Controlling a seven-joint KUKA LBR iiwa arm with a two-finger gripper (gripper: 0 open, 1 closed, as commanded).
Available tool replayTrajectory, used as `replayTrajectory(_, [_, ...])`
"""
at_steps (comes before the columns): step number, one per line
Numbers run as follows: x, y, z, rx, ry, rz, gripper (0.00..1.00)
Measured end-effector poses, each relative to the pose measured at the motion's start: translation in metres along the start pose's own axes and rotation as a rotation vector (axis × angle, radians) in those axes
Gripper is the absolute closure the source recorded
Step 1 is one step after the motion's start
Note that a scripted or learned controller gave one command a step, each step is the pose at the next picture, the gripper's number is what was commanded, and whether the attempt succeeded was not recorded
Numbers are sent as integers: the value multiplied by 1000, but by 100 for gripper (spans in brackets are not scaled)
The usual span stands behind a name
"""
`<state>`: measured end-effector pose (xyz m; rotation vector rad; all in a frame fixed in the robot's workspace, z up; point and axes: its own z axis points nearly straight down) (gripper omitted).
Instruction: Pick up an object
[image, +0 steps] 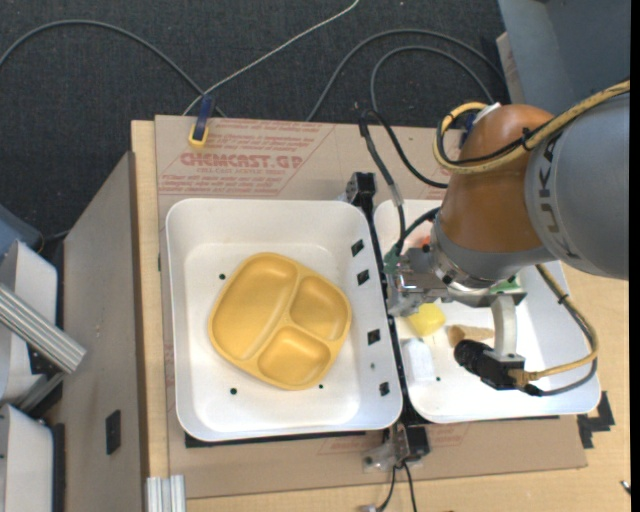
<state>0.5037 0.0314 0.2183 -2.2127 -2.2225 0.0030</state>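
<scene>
My gripper (408, 292) hangs low over the left side of the right bin (560, 400), under the grey and orange wrist. Just below it and to its right lies a small yellow object (429, 320), close to the gripper; whether they touch I cannot tell. A white object (419, 361) lies nearer the bin's front left, and a tan piece (472, 333) sits right of the yellow one. The arm hides most of the bin's middle and back.
The left bin (190, 300) holds a yellow divided plate (280, 320) with three compartments. A divider wall with black clips (372, 300) separates the bins, right beside the gripper. A green bit (512, 289) and a red bit (424, 243) peek out from under the wrist.
</scene>
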Motion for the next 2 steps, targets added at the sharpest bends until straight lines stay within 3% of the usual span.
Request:
replayTrajectory(1, [51, -17, -14, -5, 1, -3, 100])
replayTrajectory(2, [48, -16, -13, -4, -1, 3, 0])
